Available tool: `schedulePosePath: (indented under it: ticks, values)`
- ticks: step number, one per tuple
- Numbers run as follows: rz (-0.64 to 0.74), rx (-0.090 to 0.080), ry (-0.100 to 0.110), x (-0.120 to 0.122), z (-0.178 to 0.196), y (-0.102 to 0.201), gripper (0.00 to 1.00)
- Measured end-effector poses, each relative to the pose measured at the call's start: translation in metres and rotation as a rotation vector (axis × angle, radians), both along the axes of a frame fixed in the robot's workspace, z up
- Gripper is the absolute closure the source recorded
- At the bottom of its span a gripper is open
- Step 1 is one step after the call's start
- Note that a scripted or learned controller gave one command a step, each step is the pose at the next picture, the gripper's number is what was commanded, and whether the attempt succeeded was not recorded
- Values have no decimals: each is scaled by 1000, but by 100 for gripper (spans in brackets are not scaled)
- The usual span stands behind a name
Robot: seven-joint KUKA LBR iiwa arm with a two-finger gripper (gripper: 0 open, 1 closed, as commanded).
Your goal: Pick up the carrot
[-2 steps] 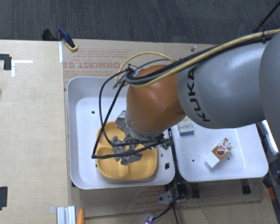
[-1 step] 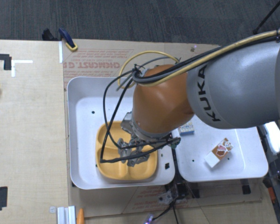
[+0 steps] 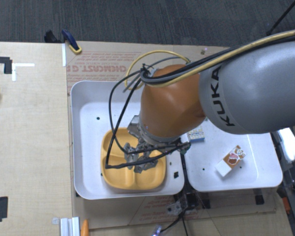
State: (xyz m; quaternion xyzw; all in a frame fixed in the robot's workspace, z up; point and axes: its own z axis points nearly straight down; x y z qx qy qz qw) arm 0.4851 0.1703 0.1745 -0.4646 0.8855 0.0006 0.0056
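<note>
Carrot position: I cannot tell, because the gripper [image 3: 140,160] hangs low over the yellow divided tray [image 3: 113,173] in the left bin [image 3: 86,132] and covers its middle. Gripper state: I cannot tell either. I judge the carrot light, stiff, smooth and tapered, so take it across the thicker half.

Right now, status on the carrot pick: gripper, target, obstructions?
Gripper low over yellow tray in left bin. Carrot not made out. Arm and cables mask the tray.
</note>
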Motion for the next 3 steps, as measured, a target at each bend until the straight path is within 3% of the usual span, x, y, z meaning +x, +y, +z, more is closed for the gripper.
schedulePosePath:
  ticks: [1,2,3]
  values:
    - [-162,-2,3,20,72,-45,100]
    - [-353,-3,9,11,-52,-31,100]
    - [-746,-1,9,16,-41,-34,100]
